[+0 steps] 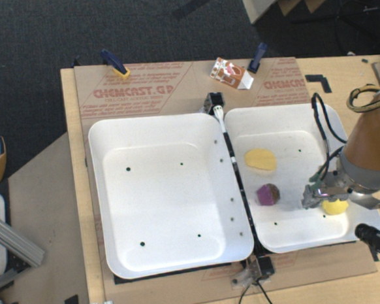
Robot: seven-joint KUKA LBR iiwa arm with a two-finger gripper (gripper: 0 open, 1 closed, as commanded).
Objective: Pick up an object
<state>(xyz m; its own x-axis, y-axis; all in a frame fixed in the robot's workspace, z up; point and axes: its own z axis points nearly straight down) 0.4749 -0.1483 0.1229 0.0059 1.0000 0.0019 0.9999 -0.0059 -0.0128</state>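
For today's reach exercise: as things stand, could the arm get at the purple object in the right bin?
Probably yes. The purple object lies apart from the yellow piece, with bare bin floor between it and the gripper nearby.

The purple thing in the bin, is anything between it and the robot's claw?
Nothing visible. The purple object lies on bare bin floor in the right bin, with open white floor between it and the gripper. The yellow object sits off to the side.

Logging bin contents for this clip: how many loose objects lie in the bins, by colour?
Yellow: 2, a flat oval yellow piece and a small bright yellow object by the gripper
Purple: 1, a round purple lump
Total: 3, all in the right white bin
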